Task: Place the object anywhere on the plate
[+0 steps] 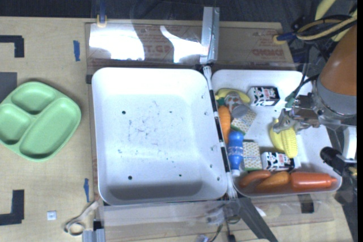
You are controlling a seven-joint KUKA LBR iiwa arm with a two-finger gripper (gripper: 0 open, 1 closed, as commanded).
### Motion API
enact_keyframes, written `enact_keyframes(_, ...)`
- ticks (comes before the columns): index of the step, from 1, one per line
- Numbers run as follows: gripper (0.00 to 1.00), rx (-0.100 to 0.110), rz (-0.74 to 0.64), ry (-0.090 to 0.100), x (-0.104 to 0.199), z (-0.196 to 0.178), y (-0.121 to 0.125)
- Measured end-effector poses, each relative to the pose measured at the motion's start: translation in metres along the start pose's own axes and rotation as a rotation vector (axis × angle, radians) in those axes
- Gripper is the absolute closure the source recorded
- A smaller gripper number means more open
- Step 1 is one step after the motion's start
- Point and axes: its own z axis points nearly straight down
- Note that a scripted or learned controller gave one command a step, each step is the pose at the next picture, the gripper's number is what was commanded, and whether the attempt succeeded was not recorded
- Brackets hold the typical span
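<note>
The green divided plate (37, 121) lies on the wooden bench, left of both bins. My gripper (285, 123) hangs low in the right bin (261, 77), right above the top end of a yellow corn cob (288, 143). Whether it touches or grips the cob cannot be made out. The grey arm with its orange band (343, 73) reaches in from the right edge.
The right bin also holds a banana (232, 93), two cow-print cartons (265, 94), a carrot (225, 122), a blue bottle (235, 150), a red sausage (312, 180) and a brown roll (266, 179). The left bin (153, 133) lies between that pile and the plate.
</note>
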Motion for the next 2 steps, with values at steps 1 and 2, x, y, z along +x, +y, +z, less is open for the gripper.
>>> enact_keyframes(1,1.00,0.007,0.077,0.000,0.0094,0.0773,-0.0249)
enact_keyframes(2,0.00,0.007,0.077,0.000,0.0092,0.0772,-0.0249)
